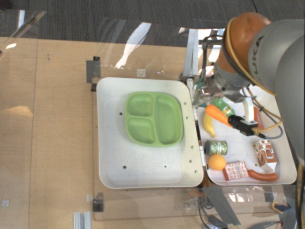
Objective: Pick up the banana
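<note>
Banana [208, 126] hugs the right bin's [286, 173] left wall, carrot [218, 114] touching it; gripper [206, 90] just above, grip state cannot be told.

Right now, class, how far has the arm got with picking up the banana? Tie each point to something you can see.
Done: the arm has reached over the right bin, where the banana lies. In hand: nothing visibly; the banana rests on the bin floor beside the carrot, with the arm's wrist above them. Left: closing on the banana and lifting it. Whether the jaws are open cannot be judged from this view.
</note>
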Robot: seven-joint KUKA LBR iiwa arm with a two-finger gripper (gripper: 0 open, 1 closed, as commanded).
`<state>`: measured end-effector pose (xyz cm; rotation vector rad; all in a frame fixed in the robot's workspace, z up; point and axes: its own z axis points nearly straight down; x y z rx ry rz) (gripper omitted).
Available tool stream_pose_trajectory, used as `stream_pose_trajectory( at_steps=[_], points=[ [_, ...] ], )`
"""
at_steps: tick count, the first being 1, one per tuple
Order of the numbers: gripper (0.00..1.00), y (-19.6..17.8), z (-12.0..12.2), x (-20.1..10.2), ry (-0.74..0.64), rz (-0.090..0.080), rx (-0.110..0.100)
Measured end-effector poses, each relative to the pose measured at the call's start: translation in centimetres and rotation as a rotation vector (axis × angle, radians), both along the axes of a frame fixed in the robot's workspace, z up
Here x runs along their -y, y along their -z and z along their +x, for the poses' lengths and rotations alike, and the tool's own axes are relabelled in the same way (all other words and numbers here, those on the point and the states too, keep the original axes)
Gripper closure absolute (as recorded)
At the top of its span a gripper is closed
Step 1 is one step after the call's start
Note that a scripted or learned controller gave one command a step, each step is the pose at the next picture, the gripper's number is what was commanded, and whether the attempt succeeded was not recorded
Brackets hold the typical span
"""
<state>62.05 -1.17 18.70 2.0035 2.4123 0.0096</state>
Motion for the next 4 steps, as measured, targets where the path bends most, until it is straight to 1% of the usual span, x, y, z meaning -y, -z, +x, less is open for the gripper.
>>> stream_pose_trajectory(
  at_steps=[1, 2, 3, 4],
  points=[
    [0.0, 0.1, 0.0, 0.1, 0.001, -0.001, -0.002],
    [0.0, 0.7, -6.9, 8.0, 0.037, -0.002, -0.003],
    [0.0, 9.3, -1.9, 11.7, -0.039, -0.007, 0.015],
    [0.0, 9.2, -2.1, 8.0, -0.063, -0.008, 0.017]
  ],
)
